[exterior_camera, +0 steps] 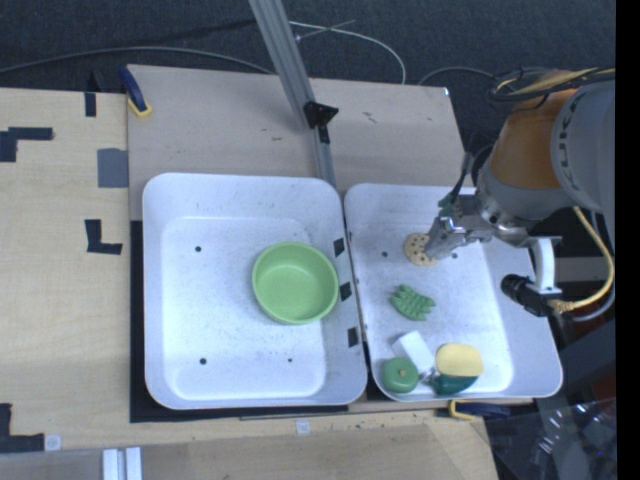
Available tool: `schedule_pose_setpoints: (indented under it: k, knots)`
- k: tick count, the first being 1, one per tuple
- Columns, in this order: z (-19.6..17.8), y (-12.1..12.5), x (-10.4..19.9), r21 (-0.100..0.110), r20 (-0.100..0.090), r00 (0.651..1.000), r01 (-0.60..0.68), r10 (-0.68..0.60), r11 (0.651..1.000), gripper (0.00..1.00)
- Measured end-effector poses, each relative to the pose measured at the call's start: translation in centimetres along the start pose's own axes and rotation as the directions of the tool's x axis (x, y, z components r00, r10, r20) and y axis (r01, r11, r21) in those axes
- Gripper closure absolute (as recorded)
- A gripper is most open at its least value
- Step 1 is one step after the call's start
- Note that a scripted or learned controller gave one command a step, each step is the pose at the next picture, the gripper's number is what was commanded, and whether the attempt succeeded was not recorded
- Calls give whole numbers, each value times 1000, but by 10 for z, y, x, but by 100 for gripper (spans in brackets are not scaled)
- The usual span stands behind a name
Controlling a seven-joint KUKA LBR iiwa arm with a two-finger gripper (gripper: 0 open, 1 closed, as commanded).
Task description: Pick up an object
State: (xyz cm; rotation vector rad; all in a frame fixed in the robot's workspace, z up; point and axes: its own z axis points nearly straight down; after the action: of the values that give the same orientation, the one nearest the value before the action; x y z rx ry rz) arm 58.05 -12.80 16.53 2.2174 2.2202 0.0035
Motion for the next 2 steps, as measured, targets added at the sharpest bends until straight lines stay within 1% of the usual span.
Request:
schedule_pose_setpoints:
  k: [1, 2]
  knots:
    - [-62, 1, 5, -1, 0, 1000, 1, -1, 1000, 100]
    - [-39, 1, 6, 7, 0, 1000, 0, 0, 1000, 100]
